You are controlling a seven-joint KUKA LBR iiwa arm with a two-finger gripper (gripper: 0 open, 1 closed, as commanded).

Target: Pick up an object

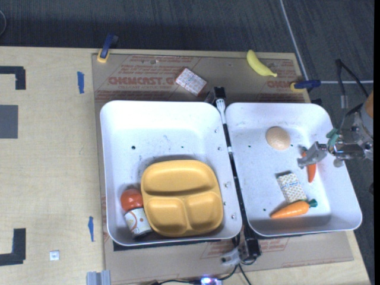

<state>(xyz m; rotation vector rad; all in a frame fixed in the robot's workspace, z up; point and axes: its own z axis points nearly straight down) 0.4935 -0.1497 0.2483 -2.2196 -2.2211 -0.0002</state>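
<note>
From above, the bench (pixel 47 177) carries two white bins side by side on a brown board; the left bin (pixel 119 123) holds a yellow compartment tray (pixel 180 196) toward its 6 o'clock side, with a red-capped small bottle (pixel 135 211) touching the tray's 8 o'clock corner; the right bin (pixel 249 123) holds a pale round object (pixel 277 138) near its 12 o'clock side, a small patterned packet (pixel 292 186) near the middle, and a large toy carrot (pixel 292 209) lying at about 5 o'clock, just beside the packet; the arm enters at the 3 o'clock edge and its end effector (pixel 313 154) sits over the right bin's 3 o'clock side; a small orange carrot-like piece (pixel 311 172) hangs point-down directly below it, and it seems pinched between the fingers, though the view is too coarse to be sure; outside the bins, a yellow banana (pixel 260 64) lies on the board at 12 o'clock, and a small checked card (pixel 190 81) lies beyond the left bin's far edge.
</note>
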